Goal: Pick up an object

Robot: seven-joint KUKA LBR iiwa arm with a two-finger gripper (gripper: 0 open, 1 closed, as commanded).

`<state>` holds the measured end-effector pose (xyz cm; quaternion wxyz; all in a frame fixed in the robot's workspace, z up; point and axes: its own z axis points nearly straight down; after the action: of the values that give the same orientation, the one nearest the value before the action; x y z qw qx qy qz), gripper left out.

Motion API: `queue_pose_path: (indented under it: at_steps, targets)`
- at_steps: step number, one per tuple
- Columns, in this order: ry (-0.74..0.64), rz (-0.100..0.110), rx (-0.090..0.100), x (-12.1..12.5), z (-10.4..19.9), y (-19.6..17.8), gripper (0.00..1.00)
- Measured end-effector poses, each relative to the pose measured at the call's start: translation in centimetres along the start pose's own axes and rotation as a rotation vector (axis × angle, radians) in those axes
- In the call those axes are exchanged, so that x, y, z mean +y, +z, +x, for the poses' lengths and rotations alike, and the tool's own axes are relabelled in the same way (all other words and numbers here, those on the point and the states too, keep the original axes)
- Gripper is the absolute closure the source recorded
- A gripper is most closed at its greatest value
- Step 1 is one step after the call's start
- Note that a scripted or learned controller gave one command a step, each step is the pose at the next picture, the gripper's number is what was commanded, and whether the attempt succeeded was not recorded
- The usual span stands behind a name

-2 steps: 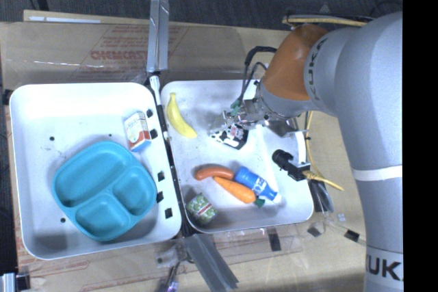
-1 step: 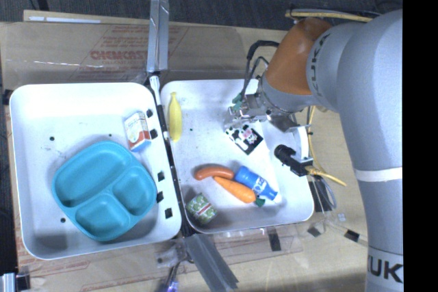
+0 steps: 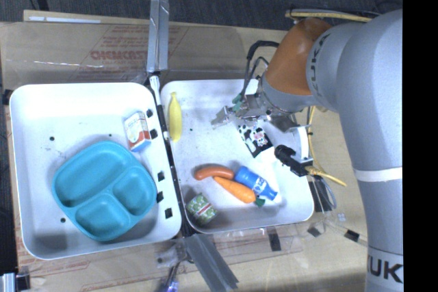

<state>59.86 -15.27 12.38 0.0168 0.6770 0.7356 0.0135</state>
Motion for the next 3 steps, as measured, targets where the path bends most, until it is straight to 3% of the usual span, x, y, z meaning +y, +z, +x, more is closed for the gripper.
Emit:
queue_pose_path:
  at_steps: [1, 2, 3]
  targets:
    - [-0.104, 0.031, 0.004, -4.3, -5.4, -0.1, 0.00]
    - [-0.104, 0.031, 0.004, -4.3, -5.4, -0.1, 0.00]
    - [0.037, 0.018, -0.004, -4.0, -5.7, 1.4, 0.00]
